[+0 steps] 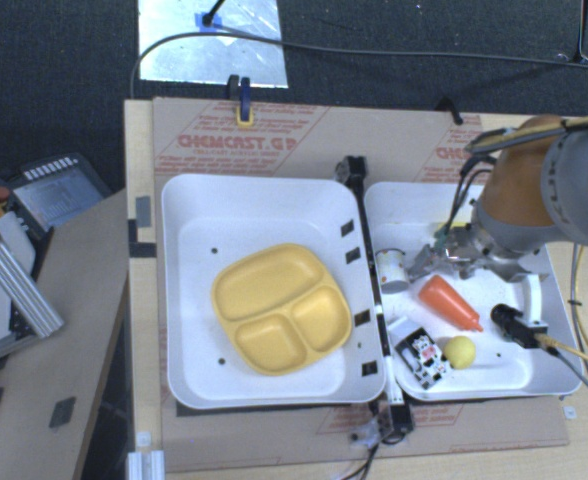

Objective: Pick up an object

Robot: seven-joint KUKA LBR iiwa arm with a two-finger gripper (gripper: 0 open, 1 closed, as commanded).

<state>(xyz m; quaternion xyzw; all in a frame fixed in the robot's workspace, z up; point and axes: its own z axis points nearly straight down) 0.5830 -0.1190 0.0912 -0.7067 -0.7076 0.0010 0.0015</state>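
Observation:
The right bin point(414, 203) holds an orange carrot-shaped toy point(450, 302) lying at a slant near its middle. A small yellow ball-like fruit point(460, 351) sits toward the front, with a black-and-white patterned piece point(422, 356) just left of it. A small white-grey item point(388, 266) lies against the bin's left wall. My gripper point(436, 256) hangs low over the right bin, just above and behind the carrot's thick end and to the right of the white-grey item. Nothing is visibly held in it.
The left bin point(189, 268) carries a yellow three-compartment plate point(279, 306) in its middle. A black divider strip point(359, 243) runs between the bins. The grey arm with its orange band point(519, 183) covers the right bin's back right part. Cardboard point(274, 138) lies under both bins.

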